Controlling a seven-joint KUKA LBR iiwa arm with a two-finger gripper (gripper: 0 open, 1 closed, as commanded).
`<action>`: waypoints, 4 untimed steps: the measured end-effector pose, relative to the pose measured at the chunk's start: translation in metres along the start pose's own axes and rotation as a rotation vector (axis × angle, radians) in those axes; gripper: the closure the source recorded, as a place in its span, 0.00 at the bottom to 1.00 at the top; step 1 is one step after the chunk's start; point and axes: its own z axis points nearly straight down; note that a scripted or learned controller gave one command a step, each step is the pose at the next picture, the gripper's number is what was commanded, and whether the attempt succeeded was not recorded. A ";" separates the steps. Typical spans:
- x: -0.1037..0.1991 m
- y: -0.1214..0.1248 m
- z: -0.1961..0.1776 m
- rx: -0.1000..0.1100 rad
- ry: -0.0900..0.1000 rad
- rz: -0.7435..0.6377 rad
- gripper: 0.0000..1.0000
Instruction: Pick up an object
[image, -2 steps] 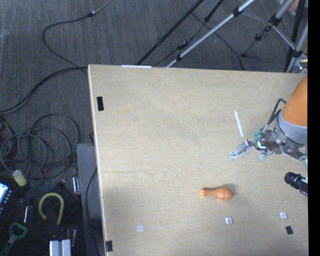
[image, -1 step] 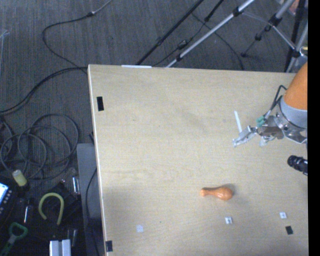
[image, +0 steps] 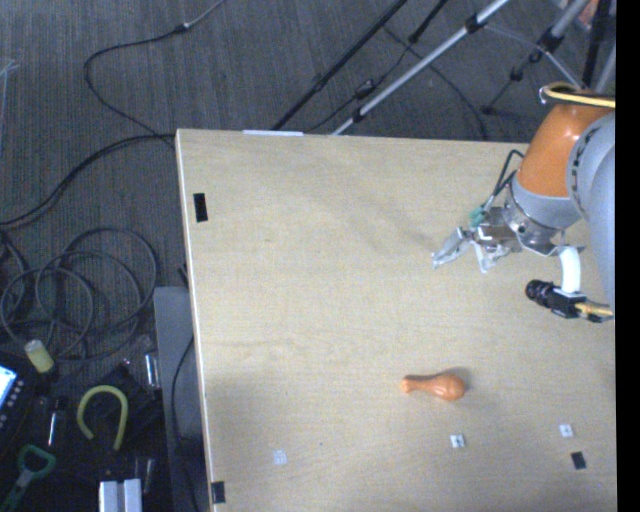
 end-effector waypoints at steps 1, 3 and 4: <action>0.006 0.031 0.038 0.000 -0.006 -0.040 0.00; 0.080 0.034 0.037 -0.002 -0.003 -0.606 0.00; 0.082 0.034 0.028 -0.005 -0.001 -0.606 1.00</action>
